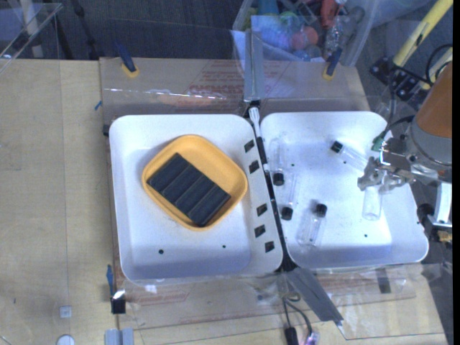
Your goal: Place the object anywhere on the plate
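The yellow plate [159,165] lies in the left bin [129,250] with a black ridged pad [189,188] on it. In the right bin [402,246] lie several clear vials with black caps: one [348,153] at the back, one [310,226] near the front, and one [371,205] at the right. My gripper [381,182] hangs over the right bin's right side, just above and behind that right vial. Its fingers stand open and nothing shows between them.
A row of black tabs [259,189] runs along the divider between the bins. Two more small vials [279,180] lie beside the divider. A clear box of coloured items [305,16] stands behind the bins. The arm's orange band [438,110] enters at the right edge.
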Tool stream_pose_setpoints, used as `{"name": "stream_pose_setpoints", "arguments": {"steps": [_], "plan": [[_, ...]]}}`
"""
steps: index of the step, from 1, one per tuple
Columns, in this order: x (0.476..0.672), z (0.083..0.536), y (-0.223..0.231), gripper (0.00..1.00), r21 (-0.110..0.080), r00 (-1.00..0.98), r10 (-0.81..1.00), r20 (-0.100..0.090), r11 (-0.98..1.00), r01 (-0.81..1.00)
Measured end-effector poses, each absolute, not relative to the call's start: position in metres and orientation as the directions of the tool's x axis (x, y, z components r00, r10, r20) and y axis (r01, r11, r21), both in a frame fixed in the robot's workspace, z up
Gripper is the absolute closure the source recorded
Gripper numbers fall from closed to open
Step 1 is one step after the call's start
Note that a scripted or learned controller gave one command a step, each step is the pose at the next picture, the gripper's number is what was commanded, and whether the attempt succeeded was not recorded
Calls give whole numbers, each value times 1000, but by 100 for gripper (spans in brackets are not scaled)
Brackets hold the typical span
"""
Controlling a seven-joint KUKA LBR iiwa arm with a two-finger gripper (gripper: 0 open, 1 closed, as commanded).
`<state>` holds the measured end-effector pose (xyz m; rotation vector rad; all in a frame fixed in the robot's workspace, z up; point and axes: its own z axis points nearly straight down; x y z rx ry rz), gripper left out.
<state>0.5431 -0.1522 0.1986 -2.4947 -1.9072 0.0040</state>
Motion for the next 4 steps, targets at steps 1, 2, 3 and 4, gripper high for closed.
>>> {"name": "stream_pose_setpoints", "arguments": {"steps": [1, 2, 3, 4], "plan": [[569, 184, -137, 100, 1, 118, 993, -1, -118, 993], [598, 210, -106, 100, 0, -77, 997, 0, 77, 997], [623, 210, -79, 100, 3, -277, 961, -1, 277, 961], [650, 210, -60, 100, 3, -437, 899, -2, 437, 899]]}}
